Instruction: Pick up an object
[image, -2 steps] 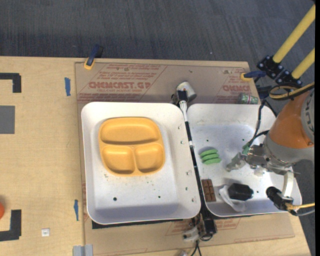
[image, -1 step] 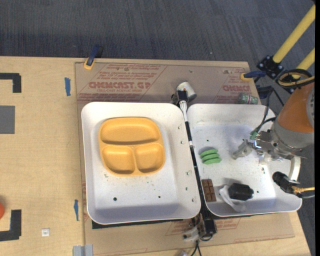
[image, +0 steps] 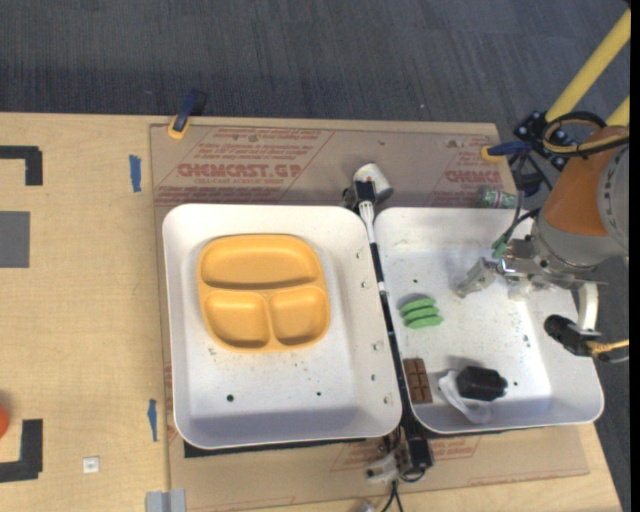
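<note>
Nearest the camera, at the front edge of the right bin (image: 575, 405), we note a black object (image: 480, 383) lying on a scrap of white material (image: 455, 398) near the front wall. Just left of it, a small brown chocolate-like bar (image: 416, 380) lies against the divider between the two bins.

A little farther back in the right bin we record a green ridged object (image: 421, 312), lying flat on the bin floor on its left side, well apart from the black object and apart from the gripper.

In the left bin (image: 185, 330) we see a yellow divided tray (image: 265, 290) with three compartments, one long one at the back and two smaller ones at the front. It sits upright on the bin floor, roughly central.

Farther back and to the right, the gripper (image: 478, 278) hangs over the rear right part of the right bin, with the grey arm (image: 575, 240) and its orange band (image: 578, 195) reaching in from the right. We see nothing between its fingers, and we cannot tell from this view whether they stand spread or closed. It is near no object; the green ridged object lies to its front left.

Beyond the bins, a brown cardboard sheet (image: 250, 165) with red print lies under them on the wooden bench (image: 70, 330). A white and black fitting (image: 369, 183) sits at the back end of the divider.
</note>
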